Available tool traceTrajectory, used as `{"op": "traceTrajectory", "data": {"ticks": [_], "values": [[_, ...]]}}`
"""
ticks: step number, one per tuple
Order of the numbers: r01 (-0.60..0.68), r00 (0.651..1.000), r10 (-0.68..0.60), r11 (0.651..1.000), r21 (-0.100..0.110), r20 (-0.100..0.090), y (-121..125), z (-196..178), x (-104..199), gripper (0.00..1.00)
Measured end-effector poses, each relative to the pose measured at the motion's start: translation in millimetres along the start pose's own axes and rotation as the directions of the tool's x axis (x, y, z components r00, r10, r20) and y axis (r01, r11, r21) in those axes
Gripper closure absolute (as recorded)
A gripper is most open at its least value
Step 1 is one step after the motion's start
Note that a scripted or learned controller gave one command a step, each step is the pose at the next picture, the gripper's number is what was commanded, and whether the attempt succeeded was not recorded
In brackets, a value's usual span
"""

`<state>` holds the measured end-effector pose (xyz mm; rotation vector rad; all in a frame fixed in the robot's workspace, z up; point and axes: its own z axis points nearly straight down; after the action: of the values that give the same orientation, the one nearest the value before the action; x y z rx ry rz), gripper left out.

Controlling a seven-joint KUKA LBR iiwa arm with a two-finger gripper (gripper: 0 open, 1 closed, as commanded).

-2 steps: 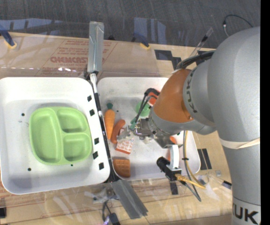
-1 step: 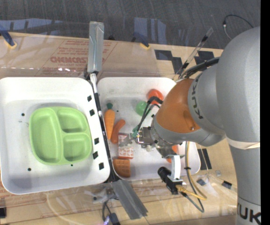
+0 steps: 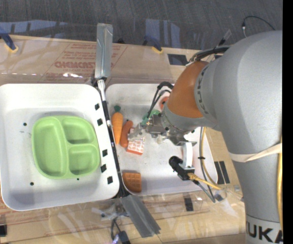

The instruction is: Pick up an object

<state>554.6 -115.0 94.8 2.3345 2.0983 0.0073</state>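
Observation:
In the right bin [image 3: 151, 93], an orange carrot [image 3: 117, 126] with a green top lies along the left wall. A shorter red-orange piece [image 3: 127, 134] rests against it. Just below these sits a small red and white patterned block [image 3: 135, 147]. A brown bread-like piece [image 3: 132, 181] lies at the bin's near left corner. My gripper [image 3: 137, 133] hangs low over the bin, right beside the red-orange piece and just above the patterned block. The grey wrist and its orange band [image 3: 184, 93] cover the middle and right of the bin.
The left bin [image 3: 6, 111] holds a green divided plate [image 3: 65, 146]. A grey divider strip [image 3: 103, 50] stands between the bins at the back. Cables and a black fitting [image 3: 179, 168] hang from the wrist over the right bin's near side.

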Motion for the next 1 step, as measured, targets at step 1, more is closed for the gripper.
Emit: {"op": "traceTrajectory", "data": {"ticks": [1], "values": [[0.091, 0.996, -0.091, 0.996, 0.012, 0.000, -14.9, -94.4, 35.4, 0.00]]}}
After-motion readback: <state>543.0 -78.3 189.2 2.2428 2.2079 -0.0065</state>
